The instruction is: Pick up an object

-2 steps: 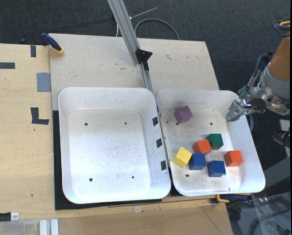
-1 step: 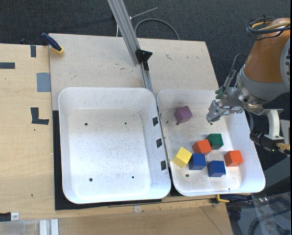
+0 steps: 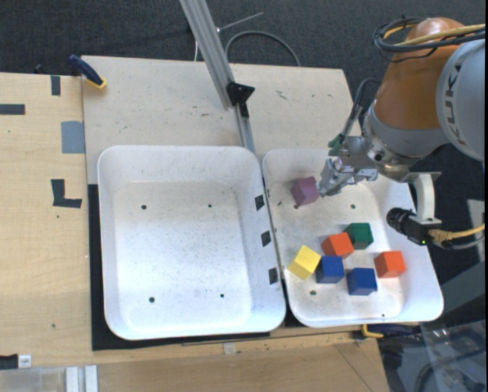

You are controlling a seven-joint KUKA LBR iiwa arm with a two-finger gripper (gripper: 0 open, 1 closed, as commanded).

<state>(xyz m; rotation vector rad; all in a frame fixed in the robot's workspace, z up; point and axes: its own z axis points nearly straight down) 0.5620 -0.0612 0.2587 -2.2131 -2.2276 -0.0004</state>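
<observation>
Since the left bin (image 3: 182,239) holds nothing to grasp, the work sits in the right bin (image 3: 407,300), and both rest side by side on the surface (image 3: 145,104) so blocks can be moved across. At the right bin's 11 o'clock lies a purple block (image 3: 304,191), apart from the rest and so likely the easiest target. Toward 6 o'clock the others cluster: a yellow block (image 3: 306,261), two blue blocks (image 3: 330,269), an orange block (image 3: 338,244), a green block (image 3: 360,234) and, at 4 o'clock, a second orange one (image 3: 389,263). The gripper (image 3: 335,180) hangs just beside the purple block, at its 2 o'clock; whether its fingers are apart or together cannot be told, and nothing is seen between them.
</observation>
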